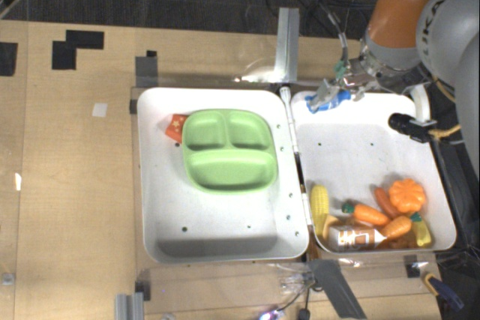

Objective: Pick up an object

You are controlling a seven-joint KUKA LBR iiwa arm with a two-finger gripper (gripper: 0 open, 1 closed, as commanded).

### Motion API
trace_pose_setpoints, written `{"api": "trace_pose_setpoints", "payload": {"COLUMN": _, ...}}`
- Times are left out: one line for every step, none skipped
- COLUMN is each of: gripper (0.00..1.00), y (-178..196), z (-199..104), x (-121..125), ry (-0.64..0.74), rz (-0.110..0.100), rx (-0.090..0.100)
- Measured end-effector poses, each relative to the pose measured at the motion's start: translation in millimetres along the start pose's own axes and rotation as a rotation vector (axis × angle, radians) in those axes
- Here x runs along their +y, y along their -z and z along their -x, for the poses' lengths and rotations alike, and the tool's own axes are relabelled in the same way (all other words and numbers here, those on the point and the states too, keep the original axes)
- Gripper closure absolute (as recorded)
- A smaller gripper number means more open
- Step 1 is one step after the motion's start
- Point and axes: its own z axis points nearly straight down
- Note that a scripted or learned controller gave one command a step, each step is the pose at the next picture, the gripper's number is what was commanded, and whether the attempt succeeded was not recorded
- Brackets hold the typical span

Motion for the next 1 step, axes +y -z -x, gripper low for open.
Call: {"api": "trace_pose_setpoints", "payload": {"gripper": 1.00, "y": 72.0, "z": 2.7, "x": -0.9, "ry": -0.401, "rz": -0.003, "rx": 0.000}}
